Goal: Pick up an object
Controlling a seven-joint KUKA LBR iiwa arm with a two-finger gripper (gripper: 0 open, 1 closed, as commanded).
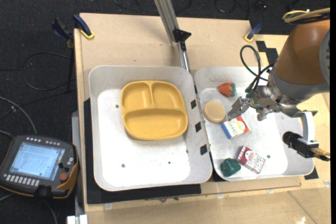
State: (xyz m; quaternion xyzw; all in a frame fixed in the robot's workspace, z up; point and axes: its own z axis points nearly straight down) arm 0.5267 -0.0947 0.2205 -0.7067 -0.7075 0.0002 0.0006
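Over on the right side of the camera view, the arm (304, 60) gets cut off by the frame edge, so you only see its bulky orange and grey end. Its gripper (242, 106) hangs low over the right bin (294, 162), and honestly the tip is a dark blurry tangle; can't tell how far apart it's spread, and nothing looks pinched in it. It sits just beside the round tan disc (214, 112) and right above the small carton (235, 127) with the red and blue print.

Same bin also has a red strawberry-looking thing (227, 89) up near the far edge, a dark green lump (230, 167) at the near edge, and a maroon packet (250, 159) just next to that lump. The print on the packet is too small to read.

Left bin (105, 165) holds one yellow divided plate (154, 109), three compartments, lying flat.

A handheld screen controller (37, 165) sits off the table (126, 39) at the bottom left, partly cropped.
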